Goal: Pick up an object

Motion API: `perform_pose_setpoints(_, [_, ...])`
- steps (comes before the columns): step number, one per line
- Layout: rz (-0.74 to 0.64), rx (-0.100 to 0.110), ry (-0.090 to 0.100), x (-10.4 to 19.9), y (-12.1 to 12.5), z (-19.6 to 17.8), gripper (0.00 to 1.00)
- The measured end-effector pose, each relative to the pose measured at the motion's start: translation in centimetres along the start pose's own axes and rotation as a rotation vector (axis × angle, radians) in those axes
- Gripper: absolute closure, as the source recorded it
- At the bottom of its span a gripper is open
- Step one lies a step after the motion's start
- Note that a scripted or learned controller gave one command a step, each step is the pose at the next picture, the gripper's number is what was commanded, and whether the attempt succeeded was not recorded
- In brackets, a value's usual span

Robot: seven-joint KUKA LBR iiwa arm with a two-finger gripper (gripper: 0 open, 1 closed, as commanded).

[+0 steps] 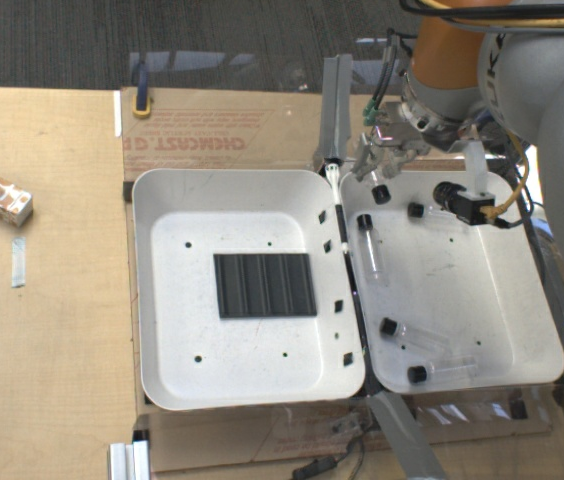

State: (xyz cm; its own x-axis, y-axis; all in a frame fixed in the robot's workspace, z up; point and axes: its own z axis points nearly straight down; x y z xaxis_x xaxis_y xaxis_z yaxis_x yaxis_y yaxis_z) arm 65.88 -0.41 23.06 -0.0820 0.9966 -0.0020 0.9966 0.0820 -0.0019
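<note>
- Arm (522, 48) comes in from 2 o'clock; pincer (382, 158) hangs over the top-left corner of the right bin (537, 298), close to the rim.
- Can't tell if the pincer is released or clenched; that area is a clutter of metal and cable, and nothing is visibly between its tips.
- Pickable things are all in the right bin: a clear tube with a black cap (369, 243) at about 10 o'clock in the bin, just below the pincer; two more clear tubes (422, 338) and (440, 372) at 6 o'clock, near the bottom rim; a small black cap (380, 194) close by the pincer; another small black piece (415, 210) just right of it.
- Left bin (162, 368) has a dark ribbed pad (265, 285) lying flat in the middle.
- Small box (0, 197) and a thin strip (18, 264) lie on the surface at 9 o'clock, well apart from the bins.
- Risks, judged from here: tubes are clear, round and slick, so they'd likely roll or squirt out of a squeeze.
- The pincer sits near the bin wall and the divider post (336, 108), so a descent here may clip the rim.
- Caps are tiny, so an off-centre close just nudges them away.
</note>
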Motion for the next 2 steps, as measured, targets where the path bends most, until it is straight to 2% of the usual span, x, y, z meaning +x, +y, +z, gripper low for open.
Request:
perform_pose_setpoints(1, [0.042, 0.001, 0.0, 1.6, 0.1, 0.5, 1.0])
perform_pose_setpoints(2, [0.086, 0.0, 0.0, 4.0, -0.1, -0.6, 1.0])
